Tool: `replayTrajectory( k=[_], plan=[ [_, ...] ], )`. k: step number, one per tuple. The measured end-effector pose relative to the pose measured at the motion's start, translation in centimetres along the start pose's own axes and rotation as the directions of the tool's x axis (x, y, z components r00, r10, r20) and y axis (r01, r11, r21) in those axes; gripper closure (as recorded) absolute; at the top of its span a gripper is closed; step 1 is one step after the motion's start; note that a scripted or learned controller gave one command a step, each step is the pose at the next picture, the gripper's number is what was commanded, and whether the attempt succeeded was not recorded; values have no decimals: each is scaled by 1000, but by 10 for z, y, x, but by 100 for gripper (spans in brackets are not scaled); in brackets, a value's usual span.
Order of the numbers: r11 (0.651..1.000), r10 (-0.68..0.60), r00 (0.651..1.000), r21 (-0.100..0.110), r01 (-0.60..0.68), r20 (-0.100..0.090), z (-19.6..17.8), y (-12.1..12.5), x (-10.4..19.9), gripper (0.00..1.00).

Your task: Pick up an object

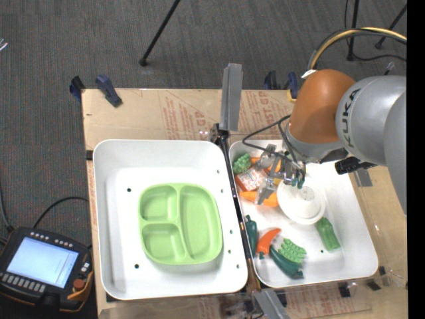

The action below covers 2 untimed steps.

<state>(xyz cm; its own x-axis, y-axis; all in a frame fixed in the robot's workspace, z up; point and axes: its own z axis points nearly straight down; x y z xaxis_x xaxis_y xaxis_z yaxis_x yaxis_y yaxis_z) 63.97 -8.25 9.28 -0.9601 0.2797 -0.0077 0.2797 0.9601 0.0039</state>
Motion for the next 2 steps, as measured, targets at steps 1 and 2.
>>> replayTrajectory(
  k=[1, 2],
  plan=[
    [1000, 3, 1000, 0, -3, 1, 0, -1, -1, 0],
    [1000, -2, 1000, 1, 2, 3, -11, -1, -2, 100]
  ],
)
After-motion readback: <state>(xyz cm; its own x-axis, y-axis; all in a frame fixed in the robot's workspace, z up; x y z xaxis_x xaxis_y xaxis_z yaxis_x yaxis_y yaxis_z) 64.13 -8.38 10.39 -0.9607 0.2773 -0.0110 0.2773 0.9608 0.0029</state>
